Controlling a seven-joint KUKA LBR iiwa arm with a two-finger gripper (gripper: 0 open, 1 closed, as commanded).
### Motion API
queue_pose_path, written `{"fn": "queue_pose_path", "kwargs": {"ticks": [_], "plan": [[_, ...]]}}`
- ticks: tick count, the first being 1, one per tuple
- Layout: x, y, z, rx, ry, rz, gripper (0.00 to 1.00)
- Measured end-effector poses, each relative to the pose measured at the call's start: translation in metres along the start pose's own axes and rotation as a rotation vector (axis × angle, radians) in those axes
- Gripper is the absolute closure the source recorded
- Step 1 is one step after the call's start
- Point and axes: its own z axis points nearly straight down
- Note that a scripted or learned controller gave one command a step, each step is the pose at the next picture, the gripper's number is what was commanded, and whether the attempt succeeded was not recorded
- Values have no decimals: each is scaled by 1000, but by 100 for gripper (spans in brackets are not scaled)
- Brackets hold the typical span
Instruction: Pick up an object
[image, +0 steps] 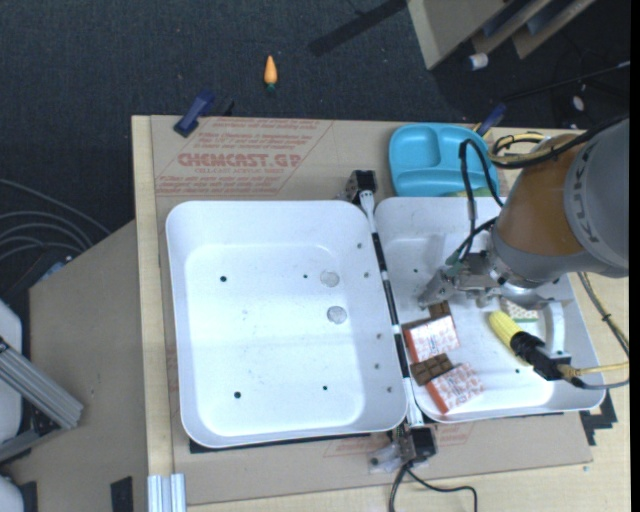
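1. The gripper (443, 288) is a dim tangle of metal under the wrist, and I cannot tell whether it is spread or closed; nothing can be seen held in it.
2. The grey arm with its orange band (545, 215) covers much of the right shallow white bin (410, 235) and hides that bin's far right side.
3. In the right bin's near left corner lie three wrapped things close together:
   - a brown, white and red flat packet (432, 340)
   - a small dark brown bar (432, 370) touching the flat packet
   - a red-and-white patterned packet (460, 388) just beside the bar
4. The left shallow white bin (260, 340) holds two small pale round discs (333, 297).
5. A light blue plastic compartment tray (430, 160) sits on the bench behind the right bin, partly hidden by the arm.
6. The arm reaches in from the right, with its wrist low over the right bin and the gripper just above the flat packet in the view.
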Motion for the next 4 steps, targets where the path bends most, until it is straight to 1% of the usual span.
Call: {"fn": "queue_pose_path", "kwargs": {"ticks": [1, 2, 3, 4], "plan": [[0, 1, -10, -2, 0, 1, 100], [0, 0, -10, -2, 0, 1, 0], [-6, -3, 23, 12, 4, -2, 0], [7, 27, 22, 7, 3, -3, 0]]}}
